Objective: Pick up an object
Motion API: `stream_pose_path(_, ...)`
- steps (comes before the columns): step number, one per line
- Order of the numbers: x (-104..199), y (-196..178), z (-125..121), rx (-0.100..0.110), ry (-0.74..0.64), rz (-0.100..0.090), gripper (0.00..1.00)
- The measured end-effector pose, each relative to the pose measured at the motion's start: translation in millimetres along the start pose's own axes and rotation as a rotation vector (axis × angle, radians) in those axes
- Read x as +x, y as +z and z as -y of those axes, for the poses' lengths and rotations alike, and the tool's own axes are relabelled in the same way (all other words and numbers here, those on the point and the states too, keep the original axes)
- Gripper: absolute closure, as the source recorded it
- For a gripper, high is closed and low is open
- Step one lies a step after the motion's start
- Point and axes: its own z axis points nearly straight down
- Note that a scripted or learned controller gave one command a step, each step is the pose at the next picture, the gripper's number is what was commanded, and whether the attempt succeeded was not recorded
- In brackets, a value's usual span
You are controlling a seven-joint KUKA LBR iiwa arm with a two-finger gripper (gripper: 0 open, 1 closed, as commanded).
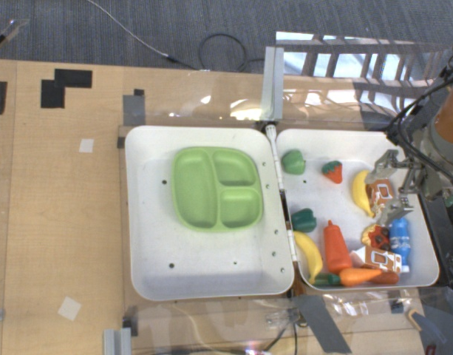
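My gripper hangs over the right side of the right bin, reaching in from the right. It stands open, one finger towards the back and the other towards the front. Between them lies a small orange-and-white carton, not gripped. A yellow banana lies just left of it. Below the gripper are a blue bottle, a second orange-and-white carton and a carrot.
The right bin also holds a green round toy, a strawberry, a dark green piece, another banana and an orange bottle. A green divided plate lies in the left bin.
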Motion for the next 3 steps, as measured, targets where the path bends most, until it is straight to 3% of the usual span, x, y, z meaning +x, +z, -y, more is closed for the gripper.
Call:
stream_pose_path(1, -11, 138, -12, 0.0, 0.14, 0.006, 0.0)
stream_pose_path(2, -84, 147, -36, -0.002, 0.278, 0.003, 0.0)
stream_pose_path(3, -103, 149, -53, -0.002, 0.429, 0.004, 0.0)
